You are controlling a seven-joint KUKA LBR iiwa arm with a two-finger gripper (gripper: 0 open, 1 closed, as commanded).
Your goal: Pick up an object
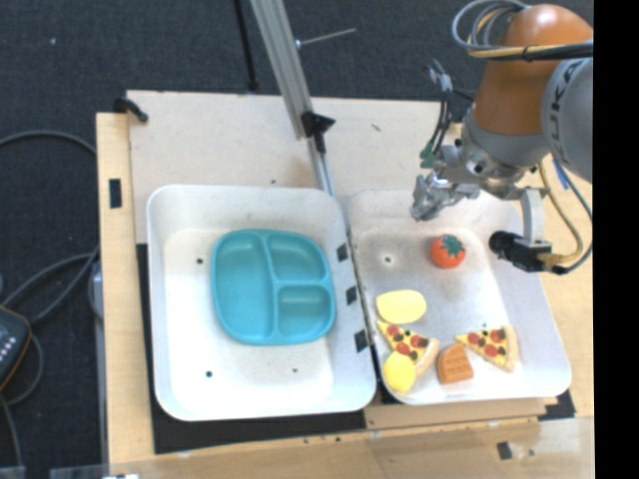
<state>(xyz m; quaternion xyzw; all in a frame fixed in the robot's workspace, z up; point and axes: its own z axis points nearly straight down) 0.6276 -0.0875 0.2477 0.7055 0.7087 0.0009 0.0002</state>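
Observation:
My gripper [429,204] hangs over the back of the right bin [529,297], up and to the left of a red toy tomato [448,251]. Nothing shows between its fingers. Toward the bin's front lie a yellow oval piece [400,306], a pizza slice [407,344], a second pizza slice [491,345], a yellow lemon-like piece [398,373] and an orange toast-like piece [455,365].
The left bin [180,218] holds a teal divided plate [273,286]. A slanted metal pole [285,58] rises from the bench behind the bins. A black part [514,249] of the arm hangs over the right bin's right side.

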